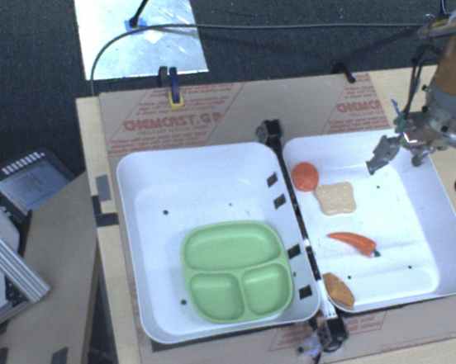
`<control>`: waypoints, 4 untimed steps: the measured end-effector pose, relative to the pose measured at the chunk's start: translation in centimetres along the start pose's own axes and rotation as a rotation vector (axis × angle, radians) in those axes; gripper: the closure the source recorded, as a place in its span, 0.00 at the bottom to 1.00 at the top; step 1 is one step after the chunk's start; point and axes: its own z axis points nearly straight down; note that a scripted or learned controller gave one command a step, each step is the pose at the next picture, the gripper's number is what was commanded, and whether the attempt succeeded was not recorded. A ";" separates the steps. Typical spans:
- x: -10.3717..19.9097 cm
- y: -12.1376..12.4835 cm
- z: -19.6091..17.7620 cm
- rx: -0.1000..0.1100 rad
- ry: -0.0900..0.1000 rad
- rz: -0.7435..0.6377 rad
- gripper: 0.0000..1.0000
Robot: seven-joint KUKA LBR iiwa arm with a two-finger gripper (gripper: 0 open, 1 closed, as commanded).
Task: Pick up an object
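Observation:
The right white bin [441,215] holds an orange round fruit [305,176] at its back left. A pale bread-like slice [335,199] lies just in front of it. A red chili pepper [353,242] lies near the middle, and a brown pastry-like piece [338,290] rests at the front left corner. My gripper [398,160] hangs over the bin's back right area, well to the right of the fruit and slice. Its two fingers are spread open with nothing between them.
The left white bin [154,187] holds a green divided plate [236,269] at its front right. A black divider with clips [292,210] runs between the bins. A metal rail [0,253] and a device [32,182] sit off the bench at left.

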 end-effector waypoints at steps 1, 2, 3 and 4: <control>0.4 0.6 4.4 0.003 0.001 -0.002 0.00; 0.3 1.4 10.2 0.005 0.001 0.001 0.00; 0.2 1.6 14.1 -0.004 0.000 0.002 0.00; 0.4 1.9 12.8 -0.011 0.001 0.000 1.00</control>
